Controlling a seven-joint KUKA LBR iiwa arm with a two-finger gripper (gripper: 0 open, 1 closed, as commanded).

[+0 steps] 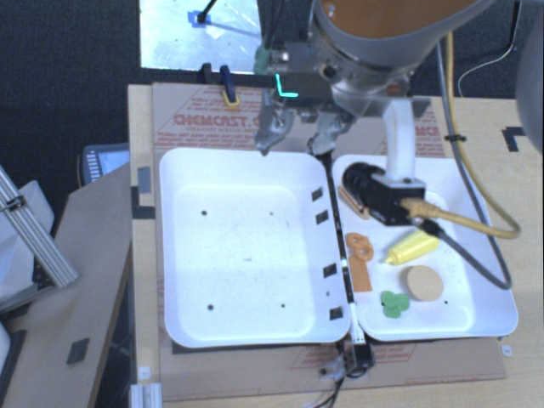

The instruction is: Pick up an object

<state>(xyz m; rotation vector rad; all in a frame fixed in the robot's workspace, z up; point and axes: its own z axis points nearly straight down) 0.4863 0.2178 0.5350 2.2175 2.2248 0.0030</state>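
Here we see the gripper (299, 139) hanging over the far rim of the left bin (183, 228), close to the wall it shares with the right bin (489, 308). Its fingers (274, 134) stand apart, and the rim and the cardboard (204, 117) under the bins show through the gap. The arm (382, 7) above it is cut off by the top edge.

The things to pick all lie in the right bin, well apart from the gripper. An orange piece (360, 257) lies along the shared wall, with a looped far end whose shape we cannot quite read. Just right of it lies a yellow thing (414, 246), like a small bottle on its side. A tan disc (422, 283) sits nearer, and a green piece (393, 303) just left of the disc is too small to make out. Farther back, a thin tan strip (347, 199) is partly hidden under the robot's own parts.

The worktop (102, 253) shows at the left.
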